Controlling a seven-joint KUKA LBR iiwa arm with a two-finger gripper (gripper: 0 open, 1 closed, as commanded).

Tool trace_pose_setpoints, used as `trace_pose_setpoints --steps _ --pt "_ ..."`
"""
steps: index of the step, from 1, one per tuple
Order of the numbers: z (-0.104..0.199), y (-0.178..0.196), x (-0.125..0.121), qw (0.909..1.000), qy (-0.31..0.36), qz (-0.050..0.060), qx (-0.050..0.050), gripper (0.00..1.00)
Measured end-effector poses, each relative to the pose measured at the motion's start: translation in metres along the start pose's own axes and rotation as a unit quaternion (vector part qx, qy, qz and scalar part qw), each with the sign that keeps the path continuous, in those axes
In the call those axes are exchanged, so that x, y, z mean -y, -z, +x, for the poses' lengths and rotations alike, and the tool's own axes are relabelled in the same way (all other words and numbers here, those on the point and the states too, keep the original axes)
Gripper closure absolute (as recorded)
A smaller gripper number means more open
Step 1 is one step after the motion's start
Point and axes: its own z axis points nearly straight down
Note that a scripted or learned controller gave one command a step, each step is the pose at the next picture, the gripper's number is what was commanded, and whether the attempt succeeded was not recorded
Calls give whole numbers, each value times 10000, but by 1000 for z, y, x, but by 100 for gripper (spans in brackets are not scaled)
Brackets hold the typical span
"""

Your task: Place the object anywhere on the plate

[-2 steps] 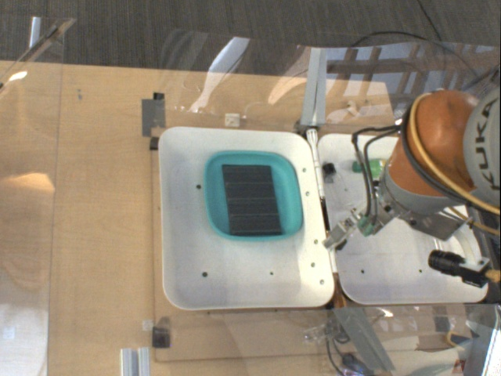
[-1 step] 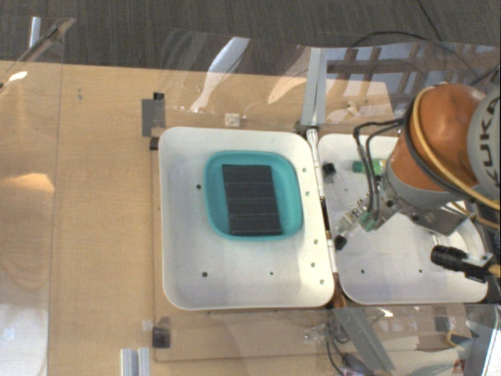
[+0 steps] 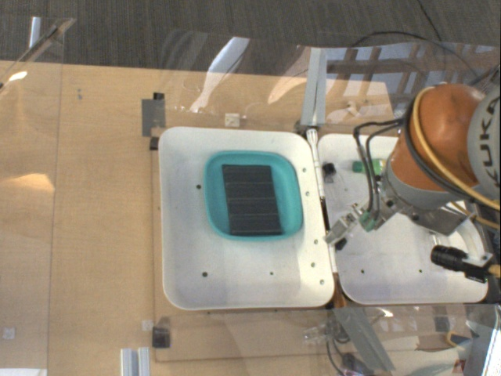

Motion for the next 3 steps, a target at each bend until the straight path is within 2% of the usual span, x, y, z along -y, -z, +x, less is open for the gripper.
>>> trace_pose_setpoints --steps 1,2,3 --pt "19 18 -5 9998 -180 74 -41 0" --pt "43 7 -24 9995 -312 80 -48 0" --pt "-17 33 -73 9995 -317 79 -37 0"
